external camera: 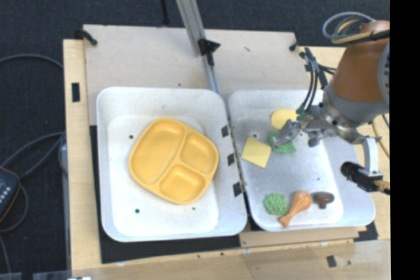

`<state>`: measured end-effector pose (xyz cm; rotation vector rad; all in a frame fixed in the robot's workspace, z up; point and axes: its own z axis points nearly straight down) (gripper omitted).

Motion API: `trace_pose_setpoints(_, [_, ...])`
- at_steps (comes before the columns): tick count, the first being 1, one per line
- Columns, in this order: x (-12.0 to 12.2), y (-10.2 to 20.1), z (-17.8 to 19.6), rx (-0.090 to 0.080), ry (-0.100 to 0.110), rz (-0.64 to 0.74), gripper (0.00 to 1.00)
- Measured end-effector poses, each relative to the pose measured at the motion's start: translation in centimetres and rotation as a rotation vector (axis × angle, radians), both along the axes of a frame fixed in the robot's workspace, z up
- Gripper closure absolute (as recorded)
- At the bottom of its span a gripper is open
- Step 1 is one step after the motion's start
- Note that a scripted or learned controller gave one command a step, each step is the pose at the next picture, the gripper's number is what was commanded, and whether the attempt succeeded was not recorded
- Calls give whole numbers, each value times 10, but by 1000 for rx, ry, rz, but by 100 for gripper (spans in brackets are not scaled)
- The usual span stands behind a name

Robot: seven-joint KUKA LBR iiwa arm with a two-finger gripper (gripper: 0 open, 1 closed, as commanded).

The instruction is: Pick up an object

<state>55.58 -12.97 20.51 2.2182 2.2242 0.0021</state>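
Bench: a pale board (pixel 164 52) carrying two shallow white bins side by side, with a slanted metal pole (pixel 187 0) crossing above the rear edge.
Left bin: the bin (pixel 115 108) holds a yellow divided tray (pixel 173 159) with three compartments, lying flat near its middle.
Right bin: the bin (pixel 341 206) holds all the small items, and the arm works over it.
Arm: the grey arm with its orange band (pixel 357 79) comes in from the right and leans down over the upper middle of the right bin.
Gripper: the gripper (pixel 287 136) sits low over a small green piece (pixel 286 147); whether it is spread or pinched, I cannot tell from here.
Yellow round item: a lemon-like lump (pixel 283 118) lies just behind the gripper, touching or nearly touching the green piece.
Yellow square: a flat block (pixel 256 153) lies just left of the gripper, a little nearer the front.
Front cluster: a green knobbly piece (pixel 275 203), a drumstick (pixel 296 206) lying slantwise, and a brown mushroom-like item (pixel 322 198), all well apart from the gripper toward the front wall.
Key relation: the green piece lies directly beneath the tip, so I'd judge it the likeliest target, needing a straight drop rather than any sideways reach.
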Motion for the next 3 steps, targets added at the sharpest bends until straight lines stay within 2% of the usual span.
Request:
trace_pose_setpoints(1, [0, 0, 0, 0, -1, -1, 0])
trace_pose_setpoints(3, [-2, 7, -102, -2, 6, -3, 0])
